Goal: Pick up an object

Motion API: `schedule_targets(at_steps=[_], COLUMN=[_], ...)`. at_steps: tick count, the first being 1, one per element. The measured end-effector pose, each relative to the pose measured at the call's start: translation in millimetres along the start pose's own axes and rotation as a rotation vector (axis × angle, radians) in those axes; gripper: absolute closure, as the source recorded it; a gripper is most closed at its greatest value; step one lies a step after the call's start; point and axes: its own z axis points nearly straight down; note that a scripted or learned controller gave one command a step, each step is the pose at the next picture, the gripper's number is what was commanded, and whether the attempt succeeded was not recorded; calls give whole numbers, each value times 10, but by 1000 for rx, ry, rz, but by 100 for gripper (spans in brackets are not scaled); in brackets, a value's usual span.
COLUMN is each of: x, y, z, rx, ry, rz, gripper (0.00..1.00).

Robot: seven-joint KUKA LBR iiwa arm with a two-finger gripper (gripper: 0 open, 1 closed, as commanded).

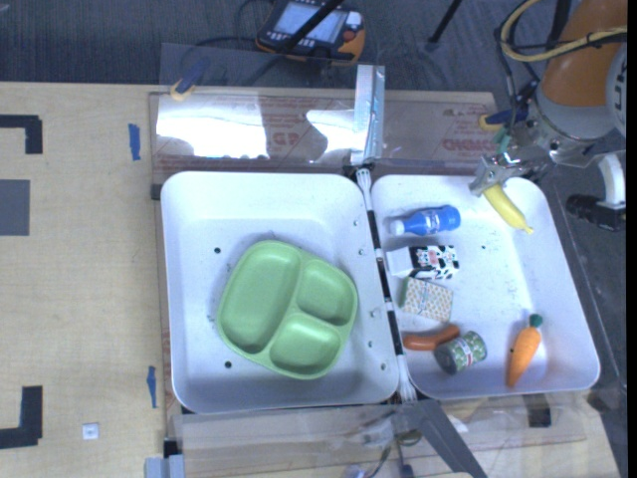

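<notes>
We see two white bins [189, 217], a green plate [287, 309], a blue bottle [430, 220], a yellow banana [507, 207], an orange carrot [522, 353] tipped green, a reddish sausage [430, 340], a black-and-white box [436, 259], and perhaps a checked packet [428, 299].

Bench [80, 297]: pale wood-grain top, with black corner marks near its left edge and short blue tape strips; it carries two shallow white bins side by side
Left bin [189, 217]: lies directly on the bench; holds a green divided plate [287, 309]
Right bin [572, 312]: lies touching the left bin along a shared middle edge; holds several small things
Clear panel [259, 127]: stands along the far edge of the bins, catching glare
Handheld pendant [309, 28]: black and orange, lies beyond the bench's far edge on dark floor
</notes>
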Motion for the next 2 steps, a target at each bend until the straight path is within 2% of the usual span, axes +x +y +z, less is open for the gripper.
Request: schedule_targets(at_steps=[1, 2], x=[0, -393], y=[-1, -571], z=[2, 628], rx=[0, 2], ry=[0, 1], rz=[0, -18], gripper=[0, 0])
